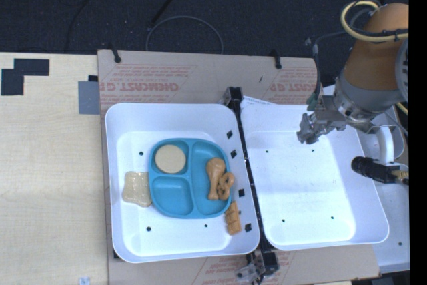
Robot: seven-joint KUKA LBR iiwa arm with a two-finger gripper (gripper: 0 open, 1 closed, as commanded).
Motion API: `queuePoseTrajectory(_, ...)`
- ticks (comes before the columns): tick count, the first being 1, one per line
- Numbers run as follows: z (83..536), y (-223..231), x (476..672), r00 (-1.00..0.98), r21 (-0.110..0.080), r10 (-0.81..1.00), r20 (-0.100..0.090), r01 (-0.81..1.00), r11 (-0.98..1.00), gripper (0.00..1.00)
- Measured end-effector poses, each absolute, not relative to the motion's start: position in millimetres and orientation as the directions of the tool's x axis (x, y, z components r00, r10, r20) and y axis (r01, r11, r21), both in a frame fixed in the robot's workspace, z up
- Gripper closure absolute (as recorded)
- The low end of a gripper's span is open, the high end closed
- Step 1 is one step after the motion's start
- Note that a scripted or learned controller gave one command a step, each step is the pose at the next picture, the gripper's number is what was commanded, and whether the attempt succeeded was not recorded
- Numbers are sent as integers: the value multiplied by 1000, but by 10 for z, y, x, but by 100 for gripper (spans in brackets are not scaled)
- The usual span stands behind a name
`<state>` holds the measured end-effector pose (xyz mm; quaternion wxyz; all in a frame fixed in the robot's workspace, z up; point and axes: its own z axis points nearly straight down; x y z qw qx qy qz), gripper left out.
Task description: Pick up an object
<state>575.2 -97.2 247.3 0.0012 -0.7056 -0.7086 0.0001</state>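
In the left bin lies a blue divided plate. A round tan disc sits in its upper-left section and a knobbly tan piece lies in its right section. A pale tan slab rests on the bin floor just left of the plate. A small orange-brown lump lies at the plate's lower right corner. My gripper hangs over the upper part of the right bin, far from all these things, with nothing seen in it.
A black clip strip runs down between the two bins. Brown cardboard lies under both bins, on a pale wooden bench. The arm's orange-banded body stands above the right bin's far right corner.
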Motion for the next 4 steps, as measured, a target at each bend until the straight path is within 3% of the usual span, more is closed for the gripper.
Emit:
queuePoseTrajectory(2,2372,100,5922,-4,-5,1000,1,1000,4,100)
queuePoseTrajectory(4,2333,1060,6244,-4,-3,1000,1,1000,4,100)
